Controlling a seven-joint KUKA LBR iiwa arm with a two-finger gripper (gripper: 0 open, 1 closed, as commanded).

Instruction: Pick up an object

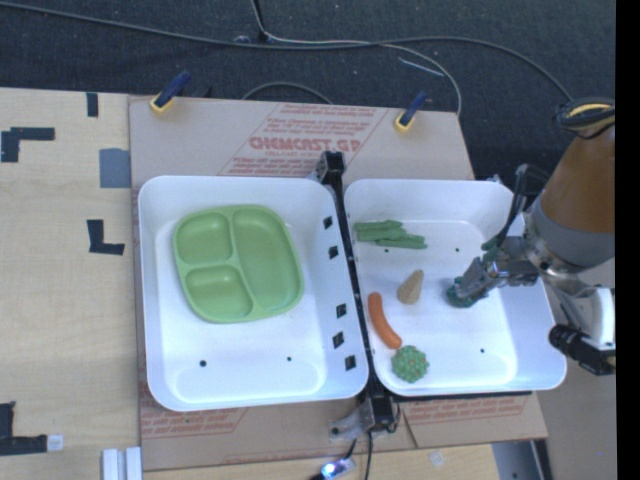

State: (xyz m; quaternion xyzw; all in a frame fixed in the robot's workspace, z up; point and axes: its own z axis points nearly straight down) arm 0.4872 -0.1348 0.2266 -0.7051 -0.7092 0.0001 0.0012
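Here the carrot (384, 321) (orange) lies lengthwise, angled toward the broccoli (410, 364).

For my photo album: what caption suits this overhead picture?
Robot gripper lowered into the right bin beside toy foods; green divided plate in the left bin.

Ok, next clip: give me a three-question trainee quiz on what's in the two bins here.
1. True or false: the green divided plate lies in the left bin.
2. Which item lies nearest the gripper in the right bin? A) broccoli B) beige lump C) carrot
3. Fill in: the green beans lie toward the ____ edge of the right bin, far or near.

Key: 1 true; 2 B; 3 far.
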